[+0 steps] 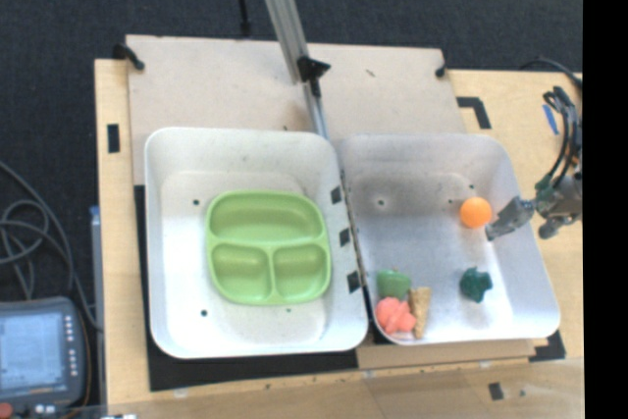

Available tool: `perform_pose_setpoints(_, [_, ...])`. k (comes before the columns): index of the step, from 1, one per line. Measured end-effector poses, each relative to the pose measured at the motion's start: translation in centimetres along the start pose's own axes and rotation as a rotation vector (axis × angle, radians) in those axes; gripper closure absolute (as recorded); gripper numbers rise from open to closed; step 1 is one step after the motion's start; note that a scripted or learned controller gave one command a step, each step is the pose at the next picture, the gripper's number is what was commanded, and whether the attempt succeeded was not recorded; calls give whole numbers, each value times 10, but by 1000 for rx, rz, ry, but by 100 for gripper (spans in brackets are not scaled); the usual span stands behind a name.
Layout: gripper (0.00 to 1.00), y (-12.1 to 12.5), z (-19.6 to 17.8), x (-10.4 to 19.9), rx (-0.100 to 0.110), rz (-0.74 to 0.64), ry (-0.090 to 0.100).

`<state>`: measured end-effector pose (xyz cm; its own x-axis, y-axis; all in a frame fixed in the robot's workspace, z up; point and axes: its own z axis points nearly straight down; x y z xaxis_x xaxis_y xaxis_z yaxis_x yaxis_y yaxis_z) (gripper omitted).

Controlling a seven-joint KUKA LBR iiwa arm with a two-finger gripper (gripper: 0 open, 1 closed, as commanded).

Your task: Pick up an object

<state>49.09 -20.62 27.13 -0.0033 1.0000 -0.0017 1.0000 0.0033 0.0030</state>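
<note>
Dark carpeted floor, cables trailing at left; pale wooden bench [118,211] on it, bearing two shallow white bins side by side.

Left bin [177,162]: holds one light-green plastic divided plate [267,245], three compartments, lying flat near the middle. Nothing on the plate.

Right bin [432,162]: holds the loose pieces, any of which would serve the task.
- Small orange ball [476,212], toward the right wall, about mid-depth.
- Small dark-green lumpy toy [476,285], nearer than the ball, well apart from it.
- Cluster at the near-left corner: pale-green rounded block [393,284], pink knobbly toy [394,315], tan cone-shaped piece [421,309], touching or almost touching one another and crowded against the corner.

Grey two-finger gripper [502,220]: at the right wall of the right bin, just beside the orange ball on its right. Too small and blurred to tell whether the jaws are apart or together. Nothing seen held between them. Placement suggests the ball as the likeliest target.

Obstacles: bin wall close behind the gripper, leaving little room on that side; ball free to roll if nudged. Corner cluster harder to single out, pieces packed together against two walls. Dark-green toy standing clear, open on all sides.

Other: slanted aluminium pole [280,5] rising from the far edge between the bins; screen device [39,348] on the floor at near left; cables [561,128] at the right edge.
</note>
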Motion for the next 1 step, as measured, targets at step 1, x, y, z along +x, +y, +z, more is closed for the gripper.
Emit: perform_pose_setpoints(1, [0, 0, 0, 0, -1, 1, 0])
